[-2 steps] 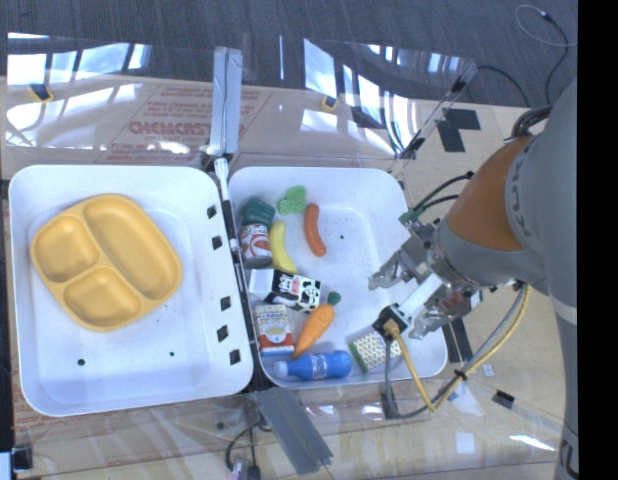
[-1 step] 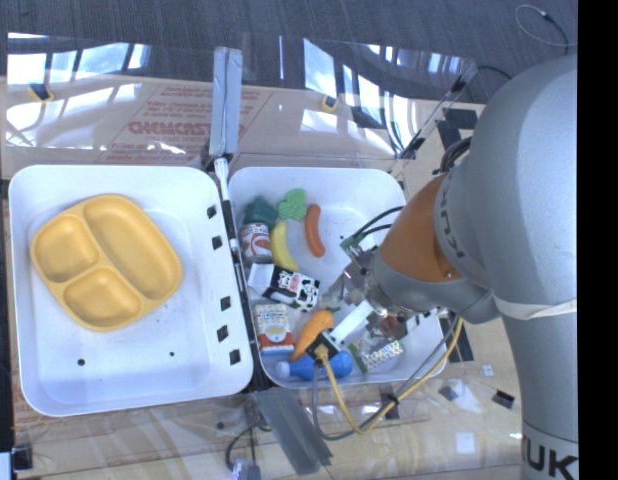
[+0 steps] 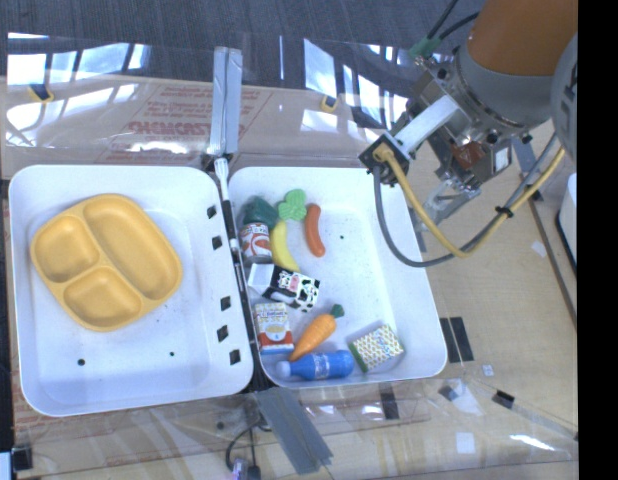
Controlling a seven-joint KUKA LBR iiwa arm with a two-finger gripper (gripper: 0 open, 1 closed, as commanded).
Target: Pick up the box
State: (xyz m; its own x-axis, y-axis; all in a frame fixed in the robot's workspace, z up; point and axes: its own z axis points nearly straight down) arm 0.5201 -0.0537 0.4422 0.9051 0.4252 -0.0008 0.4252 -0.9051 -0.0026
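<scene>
The arm (image 3: 519, 38) hangs over the right bin's (image 3: 414, 298) far right corner; whether its pincer (image 3: 451, 200) is spread or closed I cannot tell, and nothing shows in its grip. The box (image 3: 376, 347) lies well below it, near the bin's front wall, just beside a blue bottle (image 3: 317, 367) and a carrot (image 3: 316, 333). A descent could knock these neighbours or jam against the wall. The table (image 3: 509, 318) is pale wood, the floor beyond dark.

Gripper (image 3: 451, 200) above right bin (image 3: 409, 298)

Yellow tray (image 3: 106, 260) (three-sectioned) in left bin (image 3: 29, 368).
</scene>
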